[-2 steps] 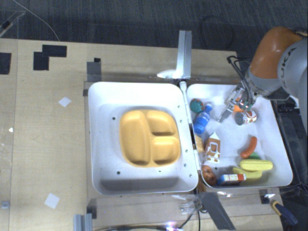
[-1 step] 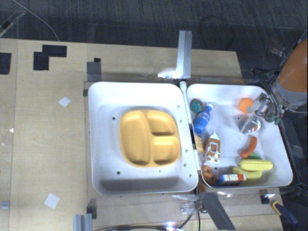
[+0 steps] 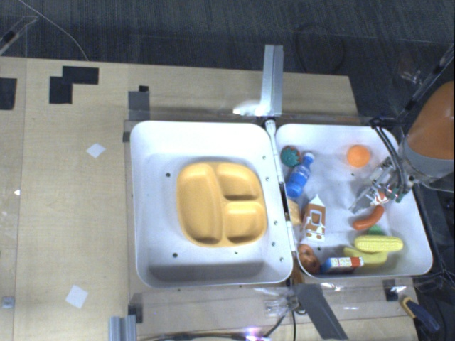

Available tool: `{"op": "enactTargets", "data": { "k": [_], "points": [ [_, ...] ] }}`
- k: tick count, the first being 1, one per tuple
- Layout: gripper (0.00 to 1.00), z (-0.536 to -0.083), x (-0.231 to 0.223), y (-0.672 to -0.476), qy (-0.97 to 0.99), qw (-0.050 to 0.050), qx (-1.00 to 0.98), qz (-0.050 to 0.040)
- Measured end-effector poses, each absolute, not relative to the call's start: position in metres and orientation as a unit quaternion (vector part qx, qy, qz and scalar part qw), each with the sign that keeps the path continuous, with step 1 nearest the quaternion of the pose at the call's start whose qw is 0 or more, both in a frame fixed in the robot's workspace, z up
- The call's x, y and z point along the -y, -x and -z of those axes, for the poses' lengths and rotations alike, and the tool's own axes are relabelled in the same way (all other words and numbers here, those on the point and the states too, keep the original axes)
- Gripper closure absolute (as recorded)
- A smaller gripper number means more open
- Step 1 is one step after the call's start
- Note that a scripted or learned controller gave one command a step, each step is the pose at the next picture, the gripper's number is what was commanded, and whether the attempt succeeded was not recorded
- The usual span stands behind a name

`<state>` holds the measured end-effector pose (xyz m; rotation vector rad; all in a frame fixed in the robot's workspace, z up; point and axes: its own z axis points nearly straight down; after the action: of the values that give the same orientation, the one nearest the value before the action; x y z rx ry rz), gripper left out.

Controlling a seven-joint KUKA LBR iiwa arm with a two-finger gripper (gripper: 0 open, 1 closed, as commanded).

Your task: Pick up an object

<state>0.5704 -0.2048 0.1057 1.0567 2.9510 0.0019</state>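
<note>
1. Nearest the camera, along the near wall of the right bin, lie a small red-and-white bottle and a yellow corn cob with a banana tucked just under it.
2. Just beyond the corn lies a red-orange sausage, short, rounded at both ends, tilted.
3. Over the sausage's far end the claw hangs at the right of the bin; whether it is open or closed I cannot tell.
4. An orange ball sits in the far part, with bare white floor between it and the claw.
5. Against the left wall crowd a teal ball, a blue bottle, a small carton and a brown round thing.
6. On the desk, the left bin holds a yellow divided tray at its middle, with open floor on every side.
</note>
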Motion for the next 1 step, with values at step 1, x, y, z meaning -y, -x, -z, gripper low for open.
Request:
{"op": "enactTargets", "data": {
  "k": [1],
  "points": [
    [0.00, -0.1049, 0.1980, -0.5262, -0.471, 0.002, -0.882, -0.0007]
  ]
}}
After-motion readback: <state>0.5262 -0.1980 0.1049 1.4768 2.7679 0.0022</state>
